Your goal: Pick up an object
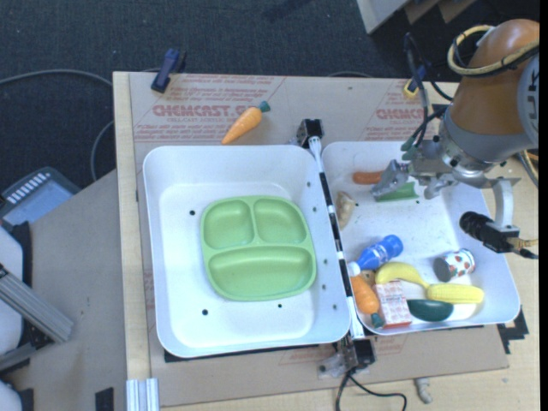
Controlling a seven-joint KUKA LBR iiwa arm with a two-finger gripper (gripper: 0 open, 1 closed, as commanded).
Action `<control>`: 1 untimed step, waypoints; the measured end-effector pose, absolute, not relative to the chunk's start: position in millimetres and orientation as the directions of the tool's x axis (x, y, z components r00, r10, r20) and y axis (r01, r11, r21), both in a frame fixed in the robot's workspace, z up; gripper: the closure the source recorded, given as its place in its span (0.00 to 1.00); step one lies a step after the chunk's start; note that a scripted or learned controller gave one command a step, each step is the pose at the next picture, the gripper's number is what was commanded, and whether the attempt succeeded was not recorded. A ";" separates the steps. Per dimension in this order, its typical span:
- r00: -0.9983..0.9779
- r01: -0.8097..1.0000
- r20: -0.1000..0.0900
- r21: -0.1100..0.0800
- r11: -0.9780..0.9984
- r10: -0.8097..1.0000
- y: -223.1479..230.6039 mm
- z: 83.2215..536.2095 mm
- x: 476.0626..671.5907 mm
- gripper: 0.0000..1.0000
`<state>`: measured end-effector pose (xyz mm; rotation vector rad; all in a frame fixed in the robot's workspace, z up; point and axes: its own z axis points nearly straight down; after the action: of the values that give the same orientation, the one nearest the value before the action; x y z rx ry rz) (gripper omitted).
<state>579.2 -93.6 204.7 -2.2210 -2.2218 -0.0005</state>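
Grey-fingered gripper (402, 181) hangs low at the right bin's (505, 302) twelve o'clock, fingers seemingly closed on a green object (399, 193); whether it has lifted cannot be told, so the pick looks unfinished.

The arm (488, 101) has a rounded orange band over a grey cylindrical wrist section. Black and yellow cables loop beside the orange part and trail along the grey housing. Below sits a grey metal gripper (409, 181) with angular, boxy parts.
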 end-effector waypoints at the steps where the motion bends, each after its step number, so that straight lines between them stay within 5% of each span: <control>1: 0.001 1.000 -0.002 0.001 -0.001 1.000 -153.1 154.0 634.9 0.00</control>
<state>634.9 -153.1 154.0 -2.2235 -2.2215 0.0011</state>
